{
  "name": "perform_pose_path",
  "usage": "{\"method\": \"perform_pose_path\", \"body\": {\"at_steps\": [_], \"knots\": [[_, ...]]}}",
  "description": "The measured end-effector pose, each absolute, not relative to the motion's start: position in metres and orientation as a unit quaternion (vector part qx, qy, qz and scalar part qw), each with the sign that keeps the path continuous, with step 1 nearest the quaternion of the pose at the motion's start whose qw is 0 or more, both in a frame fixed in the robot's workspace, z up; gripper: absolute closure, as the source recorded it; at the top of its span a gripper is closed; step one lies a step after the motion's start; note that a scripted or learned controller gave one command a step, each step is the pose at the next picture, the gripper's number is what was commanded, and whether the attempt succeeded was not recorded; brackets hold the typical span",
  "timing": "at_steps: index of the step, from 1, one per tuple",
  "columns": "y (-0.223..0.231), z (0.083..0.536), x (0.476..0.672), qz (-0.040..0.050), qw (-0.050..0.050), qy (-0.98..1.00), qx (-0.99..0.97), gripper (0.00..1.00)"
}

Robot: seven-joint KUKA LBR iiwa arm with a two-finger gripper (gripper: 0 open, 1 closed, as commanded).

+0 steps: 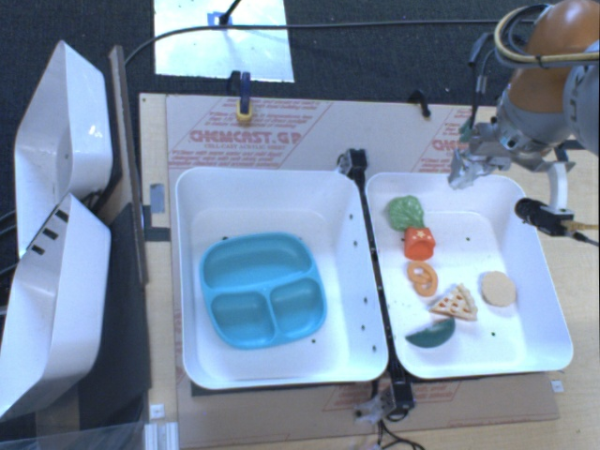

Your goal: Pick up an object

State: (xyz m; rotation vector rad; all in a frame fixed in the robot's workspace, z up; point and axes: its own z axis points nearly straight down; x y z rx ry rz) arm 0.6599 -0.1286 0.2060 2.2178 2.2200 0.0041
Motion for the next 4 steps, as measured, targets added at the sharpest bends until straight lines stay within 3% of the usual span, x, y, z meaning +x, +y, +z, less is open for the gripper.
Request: {"method": "perform_pose_path", "body": {"at_steps": [1,2,4], "knots": [[-0.135,0.267,0.663,0.0015,0.002,0.707,0.707,1.0],[-0.135,0.269,0.663,0.0003,0.0,0.708,0.707,1.0],[-0.032,0.239,0.655,0.0003,0.0,0.709,0.706,1.0]]}}
